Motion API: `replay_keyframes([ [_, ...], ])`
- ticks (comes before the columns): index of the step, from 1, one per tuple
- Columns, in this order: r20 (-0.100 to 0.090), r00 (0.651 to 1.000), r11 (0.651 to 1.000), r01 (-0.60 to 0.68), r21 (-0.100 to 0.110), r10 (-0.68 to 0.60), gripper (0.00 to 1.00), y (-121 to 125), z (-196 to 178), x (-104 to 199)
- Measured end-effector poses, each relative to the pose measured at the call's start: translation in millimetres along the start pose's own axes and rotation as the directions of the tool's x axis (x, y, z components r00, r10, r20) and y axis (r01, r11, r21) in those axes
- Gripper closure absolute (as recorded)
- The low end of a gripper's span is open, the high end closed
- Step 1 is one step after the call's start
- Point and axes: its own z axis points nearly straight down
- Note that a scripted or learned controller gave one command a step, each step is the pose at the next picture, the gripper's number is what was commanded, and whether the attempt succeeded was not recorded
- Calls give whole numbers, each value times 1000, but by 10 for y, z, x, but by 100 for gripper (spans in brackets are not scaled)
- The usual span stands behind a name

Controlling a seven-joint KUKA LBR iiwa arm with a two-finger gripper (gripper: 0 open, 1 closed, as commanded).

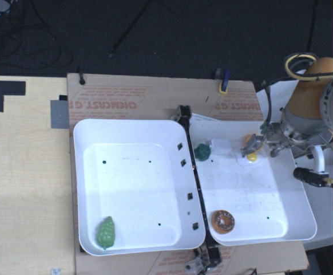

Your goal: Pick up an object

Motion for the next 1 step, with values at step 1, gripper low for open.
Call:
replay_keyframes([
  [1, 0, 1000, 1000, -1, -2, 1, 100, 9, -111, -10],
])
